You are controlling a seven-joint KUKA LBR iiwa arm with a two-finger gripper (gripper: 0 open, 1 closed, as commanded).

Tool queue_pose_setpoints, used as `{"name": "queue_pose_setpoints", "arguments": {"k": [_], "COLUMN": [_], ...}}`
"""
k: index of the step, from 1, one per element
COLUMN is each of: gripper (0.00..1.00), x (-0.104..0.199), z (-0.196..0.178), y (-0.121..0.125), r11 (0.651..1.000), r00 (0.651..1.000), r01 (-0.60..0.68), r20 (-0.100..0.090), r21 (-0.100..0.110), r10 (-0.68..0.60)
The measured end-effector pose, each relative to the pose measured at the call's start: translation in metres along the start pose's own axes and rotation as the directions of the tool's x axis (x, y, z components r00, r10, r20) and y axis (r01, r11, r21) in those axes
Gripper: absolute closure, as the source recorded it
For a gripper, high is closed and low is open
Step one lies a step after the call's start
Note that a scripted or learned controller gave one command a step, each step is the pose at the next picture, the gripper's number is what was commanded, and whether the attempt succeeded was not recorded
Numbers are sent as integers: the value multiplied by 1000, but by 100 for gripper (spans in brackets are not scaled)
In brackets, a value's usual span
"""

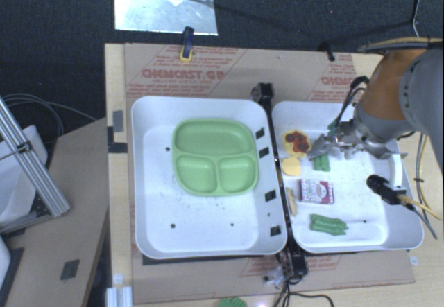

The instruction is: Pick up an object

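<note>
My gripper (323, 147) hangs over the upper middle of the right bin (399, 229), reaching in from the right. Directly below its tip lies a small green block (322, 163), very close to it; whether they touch is unclear. To its left sit a red and yellow toy food piece (297, 141) and a pale yellow piece (292, 167). A red and white packet (316, 192) lies in the bin's middle. Near the front wall rests a green bumpy vegetable-like toy (327, 224).
The left bin (152, 222) holds a green divided plate (214, 156). A small beige piece (292, 202) lies by the right bin's left wall. The arm's grey and orange body (399, 94) covers the right bin's far right corner.
</note>
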State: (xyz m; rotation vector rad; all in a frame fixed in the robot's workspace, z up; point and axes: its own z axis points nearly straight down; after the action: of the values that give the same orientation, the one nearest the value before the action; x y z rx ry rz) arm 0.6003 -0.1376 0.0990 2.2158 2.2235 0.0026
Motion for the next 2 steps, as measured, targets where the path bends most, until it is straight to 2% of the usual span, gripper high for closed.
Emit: {"name": "queue_pose_setpoints", "arguments": {"k": [1,2], "gripper": [100,0], "x": [0,0], "z": [-11,-10], "y": [1,0], "r11": [1000,1000], "r00": [1000,1000], "r01": [2,2], "r20": [0,0], "r21": [-3,-2], "r10": [-2,-2]}}
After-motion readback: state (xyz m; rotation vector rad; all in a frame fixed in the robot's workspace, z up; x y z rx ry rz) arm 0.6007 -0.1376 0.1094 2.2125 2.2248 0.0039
